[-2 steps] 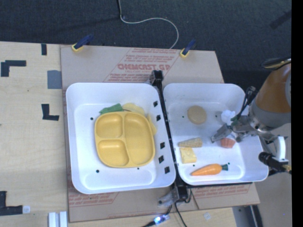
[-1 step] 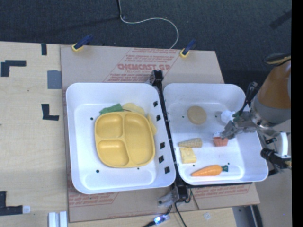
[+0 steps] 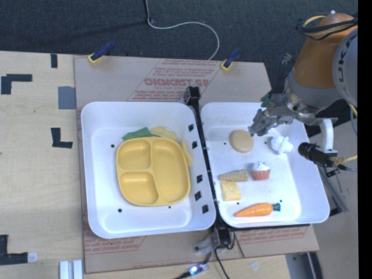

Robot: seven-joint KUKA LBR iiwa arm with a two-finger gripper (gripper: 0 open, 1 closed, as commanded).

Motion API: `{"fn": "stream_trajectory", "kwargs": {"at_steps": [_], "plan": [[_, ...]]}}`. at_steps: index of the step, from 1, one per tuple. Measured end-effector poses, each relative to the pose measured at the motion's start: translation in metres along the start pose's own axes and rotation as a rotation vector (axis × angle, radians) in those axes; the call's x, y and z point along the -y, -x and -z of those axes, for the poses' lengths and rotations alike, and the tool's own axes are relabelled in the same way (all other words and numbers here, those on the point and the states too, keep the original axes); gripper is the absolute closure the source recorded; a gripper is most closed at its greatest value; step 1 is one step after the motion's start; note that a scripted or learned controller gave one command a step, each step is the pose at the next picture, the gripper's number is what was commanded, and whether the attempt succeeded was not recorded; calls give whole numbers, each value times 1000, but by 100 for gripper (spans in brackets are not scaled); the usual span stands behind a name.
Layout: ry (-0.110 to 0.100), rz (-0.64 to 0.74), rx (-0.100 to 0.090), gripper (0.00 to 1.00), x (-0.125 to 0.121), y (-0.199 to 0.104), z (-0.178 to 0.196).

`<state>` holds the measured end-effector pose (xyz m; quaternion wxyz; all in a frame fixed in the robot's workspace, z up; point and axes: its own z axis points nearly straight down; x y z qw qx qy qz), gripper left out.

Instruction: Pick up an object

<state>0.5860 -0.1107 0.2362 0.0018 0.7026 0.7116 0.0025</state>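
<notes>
Hovering hand (image 3: 260, 125), beside bun (image 3: 241, 141), near rim

The surface (image 3: 35, 173) is finished in light wood grain and is marked with dark tape pieces along its left side. A brown cardboard sheet (image 3: 168, 80) with red print is laid flat on it and is secured at the far edge by two blue and yellow clamps (image 3: 101, 52). Two shallow white bins, the left bin (image 3: 93, 173) and the right bin (image 3: 308, 196), are seated side by side on the cardboard, touching along their inner edges.
</notes>
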Motion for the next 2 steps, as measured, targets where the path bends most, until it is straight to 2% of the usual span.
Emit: {"fn": "stream_trajectory", "kwargs": {"at_steps": [1, 2], "plan": [[-2, -4, 0, 100, 45, -57, 115], [-7, -3, 0, 100, 84, -121, 170]]}}
